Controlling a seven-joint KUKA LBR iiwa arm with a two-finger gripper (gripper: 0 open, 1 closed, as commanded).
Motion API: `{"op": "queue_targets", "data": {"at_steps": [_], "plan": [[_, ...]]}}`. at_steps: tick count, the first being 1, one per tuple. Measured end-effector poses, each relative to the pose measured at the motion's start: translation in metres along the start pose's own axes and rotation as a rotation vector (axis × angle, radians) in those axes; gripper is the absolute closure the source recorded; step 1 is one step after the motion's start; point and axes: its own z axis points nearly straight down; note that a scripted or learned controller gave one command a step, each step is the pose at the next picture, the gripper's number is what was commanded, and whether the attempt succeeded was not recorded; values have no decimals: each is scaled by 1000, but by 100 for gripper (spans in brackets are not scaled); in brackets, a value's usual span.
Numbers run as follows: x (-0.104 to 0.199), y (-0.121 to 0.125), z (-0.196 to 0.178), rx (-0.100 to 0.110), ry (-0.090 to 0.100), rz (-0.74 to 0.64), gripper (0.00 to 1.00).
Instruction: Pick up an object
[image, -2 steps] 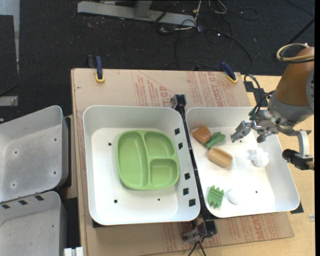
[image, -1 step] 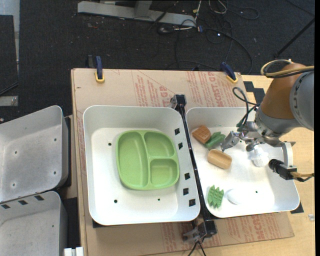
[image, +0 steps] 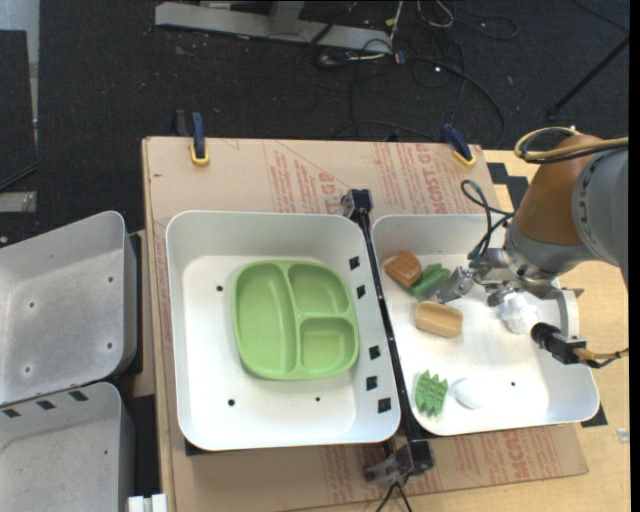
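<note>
The hand (image: 462, 283), whether apart or together I cannot tell, hangs in the right white bin (image: 560, 400) beside a dark green block (image: 431, 279) and tan oblong block (image: 438, 319).

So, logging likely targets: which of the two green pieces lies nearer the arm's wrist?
The dark green block beside the brown cube; the spiky green piece lies at the bin's near edge.

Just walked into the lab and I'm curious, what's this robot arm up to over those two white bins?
The arm's gripper is down in the right bin, close beside a dark green piece and a tan block. I can't see anything held between its fingers. A brown block, a green ridged piece and a white lump also lie in that bin. The left bin holds a green divided plate.
</note>
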Motion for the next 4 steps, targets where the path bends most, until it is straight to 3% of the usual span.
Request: {"op": "queue_targets", "data": {"at_steps": [1, 3, 4], "plan": [[0, 1, -11, -3, -1, 0, 100], [14, 16, -110, -5, -1, -4, 100], [13, 17, -128, -5, -1, -3, 100]]}}
